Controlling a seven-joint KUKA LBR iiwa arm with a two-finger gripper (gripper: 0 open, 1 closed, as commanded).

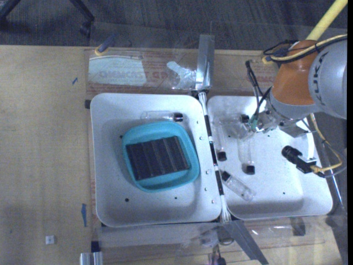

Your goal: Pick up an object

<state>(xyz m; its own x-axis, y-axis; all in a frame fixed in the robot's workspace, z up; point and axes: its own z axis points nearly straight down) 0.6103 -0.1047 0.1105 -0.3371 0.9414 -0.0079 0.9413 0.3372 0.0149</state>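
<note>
White walls bound both bins, which meet in a seam down the middle of the frame. In the right bin [276, 195] the open room lies toward the lower right, where the floor is bare, while its left side is crowded. I count three clear, black-capped tubes there. The first tube [220, 141] lies lengthwise just beside the left wall. The second tube [246, 153] lies roughly parallel to it, nearer the bin's middle. The third tube [238, 187] lies slantwise below them, near the lower left corner. A dark cap [243, 117] shows just left of my gripper, too blurred to tell whether it belongs to a fourth tube.

The left bin [105, 148] holds one teal dish [157, 130] with one dark ridged insert [159, 157]. One lone tube [161, 116] lies between the dish and the upper wall, and bare floor rings the dish.

My arm [331, 76] enters from the upper right of the frame, its orange band [292, 84] above the wrist, angled down and left. My gripper [257, 123] sits over the upper middle of the right bin, just above the second tube in the frame. Whether it is parted or closed, or has hold of anything, I cannot tell.
</note>
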